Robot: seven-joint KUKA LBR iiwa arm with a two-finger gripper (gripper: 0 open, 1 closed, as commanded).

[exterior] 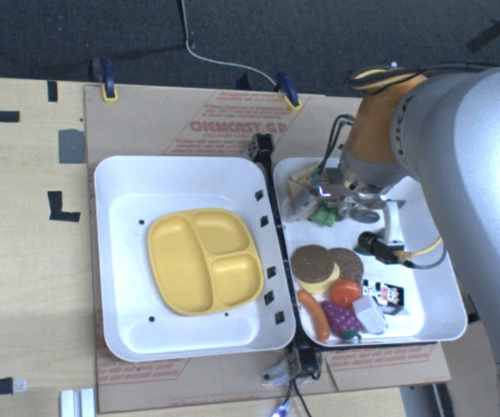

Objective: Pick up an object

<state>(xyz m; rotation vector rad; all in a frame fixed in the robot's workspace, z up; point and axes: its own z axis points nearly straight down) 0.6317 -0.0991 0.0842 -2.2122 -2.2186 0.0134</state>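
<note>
Left bin [115,233]: yellow tray [204,259], whole. Right bin [441,320]: cookie [316,266], tomato [345,292], carrot [313,314], grapes [345,320], small card [387,295]; green item [323,216] partly hidden under gripper [319,200], jaw state indiscernible. Arm [458,163] cut off right.

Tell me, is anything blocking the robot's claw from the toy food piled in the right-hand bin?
Nothing visible lies between them. The gripper is low in the far part of the right bin, by a small green piece. The cookie, tomato, carrot and grapes lie uncovered nearer the camera.
</note>
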